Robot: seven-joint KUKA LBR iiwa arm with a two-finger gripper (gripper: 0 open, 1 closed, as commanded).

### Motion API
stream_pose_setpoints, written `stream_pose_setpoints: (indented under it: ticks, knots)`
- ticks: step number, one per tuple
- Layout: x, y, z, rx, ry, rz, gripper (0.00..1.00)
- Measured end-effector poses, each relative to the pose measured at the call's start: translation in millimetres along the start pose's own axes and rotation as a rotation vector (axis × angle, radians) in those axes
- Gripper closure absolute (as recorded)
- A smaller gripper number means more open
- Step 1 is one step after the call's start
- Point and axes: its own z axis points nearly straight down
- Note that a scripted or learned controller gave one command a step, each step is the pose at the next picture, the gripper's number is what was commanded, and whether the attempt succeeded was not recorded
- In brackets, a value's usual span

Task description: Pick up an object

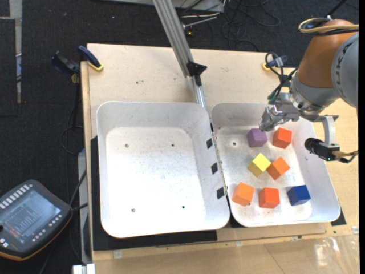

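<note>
The right bin (319, 210) holds several small cubes. A purple cube (257, 137) lies near the bin's back, with an orange-red cube (282, 137) just to its right. Toward the middle sit a yellow cube (259, 164) and an orange cube (279, 168). Along the front are an orange cube (243, 193), a red-orange cube (269, 197) and a blue cube (298, 194). My gripper (270, 120) hangs low over the back of this bin, just above and behind the purple cube, between it and the orange-red one. Nothing shows between its fingers.
The left bin (108, 124) lies beside the right one, sharing a dividing rim (214, 153). A metal pole (174, 30) slants in from the top to the bins' back edge. Clamps (88, 56) sit at the bench corners. A teach pendant (28, 218) lies off the bench at lower left.
</note>
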Motion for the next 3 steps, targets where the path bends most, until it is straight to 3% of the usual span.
stream_pose_setpoints:
  ticks: [1, 3]
  knots:
    - [0, 1, -30, 0.0, 0.0, -0.003, 1.0]
    - [118, 10, -28, 0.005, 0.003, -0.01, 1.0]
